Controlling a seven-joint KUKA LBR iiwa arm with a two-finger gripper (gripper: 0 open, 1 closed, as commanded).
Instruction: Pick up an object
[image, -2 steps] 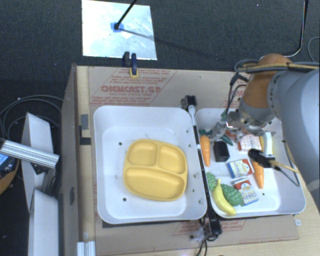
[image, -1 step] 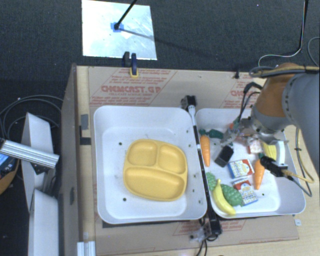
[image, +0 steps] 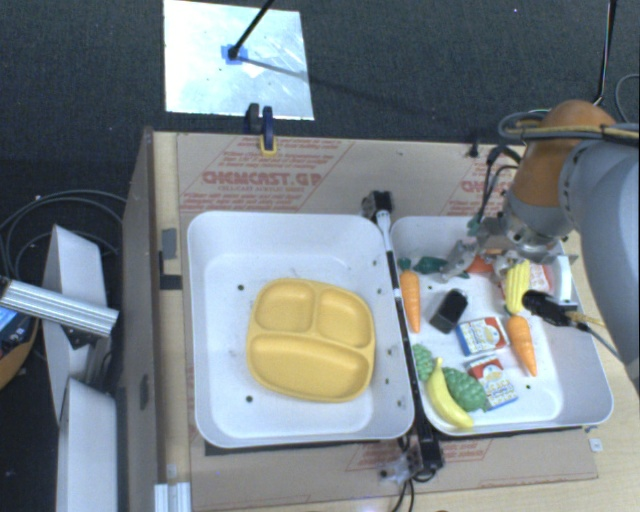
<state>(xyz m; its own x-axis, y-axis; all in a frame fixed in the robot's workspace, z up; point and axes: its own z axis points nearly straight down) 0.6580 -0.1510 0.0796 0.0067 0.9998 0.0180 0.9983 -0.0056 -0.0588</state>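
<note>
My gripper (image: 468, 252) hangs low over the back of the right bin (image: 590, 395), beneath the grey wrist with its orange band. A small teal piece (image: 431, 265) lies just left of it, and a reddish piece (image: 483, 266) sits close on its right. A yellow corn cob (image: 516, 285) rests by the wrist. Further forward lie an orange carrot (image: 410, 299), a black block (image: 448, 309), two small printed boxes (image: 481, 335), a second carrot (image: 521, 344), a banana (image: 447, 396) and green vegetables (image: 466, 386).
The left bin (image: 215, 330) holds a yellow compartment plate (image: 310, 339). A ridge where the two bin walls meet (image: 395, 300) divides the bins. The arm's bulk and a cable (image: 560, 315) cover the right bin's back right corner.
</note>
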